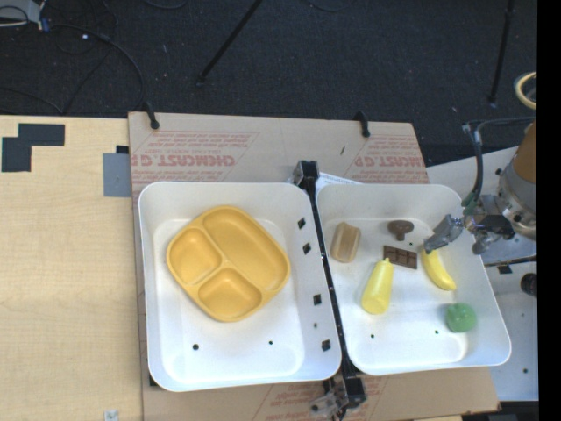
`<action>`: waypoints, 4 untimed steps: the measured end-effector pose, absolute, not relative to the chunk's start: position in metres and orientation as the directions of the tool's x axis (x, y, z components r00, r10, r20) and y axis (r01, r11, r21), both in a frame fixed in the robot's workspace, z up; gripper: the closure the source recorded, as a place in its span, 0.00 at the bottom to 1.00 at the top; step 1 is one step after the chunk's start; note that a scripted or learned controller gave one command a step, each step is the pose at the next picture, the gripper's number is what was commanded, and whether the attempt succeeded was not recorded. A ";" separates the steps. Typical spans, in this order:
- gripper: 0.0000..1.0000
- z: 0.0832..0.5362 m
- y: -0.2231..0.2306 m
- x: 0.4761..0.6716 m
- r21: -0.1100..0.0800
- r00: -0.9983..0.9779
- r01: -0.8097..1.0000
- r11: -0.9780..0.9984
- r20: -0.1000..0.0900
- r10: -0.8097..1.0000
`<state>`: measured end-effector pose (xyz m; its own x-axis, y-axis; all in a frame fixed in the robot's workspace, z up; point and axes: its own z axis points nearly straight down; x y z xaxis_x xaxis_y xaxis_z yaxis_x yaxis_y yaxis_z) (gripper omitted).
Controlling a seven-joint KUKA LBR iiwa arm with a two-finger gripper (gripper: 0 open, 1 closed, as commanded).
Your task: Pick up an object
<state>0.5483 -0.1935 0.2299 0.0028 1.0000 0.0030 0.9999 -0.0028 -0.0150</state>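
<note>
At three o'clock over the right bin [491, 358], the gripper [441, 236], its opening impossible to tell, hovers beside the banana [439, 270]; descending squarely astride its middle looks wisest.

Both bins [223, 358] look like smooth, slightly glossy white plastic. The yellow tray [228, 261] is matt-smooth plastic, as are the bottle [378, 287] and banana [439, 270]. The board [263, 152] beneath looks like printed cardboard; the benchtop [61, 279] like pale wood.
</note>
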 end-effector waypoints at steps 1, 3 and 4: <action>0.00 0.237 -0.193 0.551 -0.003 -0.001 1.000 0.001 0.001 1.000; 0.00 0.149 -0.189 0.552 -0.007 0.000 1.000 0.000 0.003 1.000; 0.00 0.089 -0.192 0.546 -0.009 -0.001 1.000 0.001 0.006 1.000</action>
<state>0.5461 -0.1923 0.0888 -0.0007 1.0000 0.0061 1.0000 0.0008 -0.0086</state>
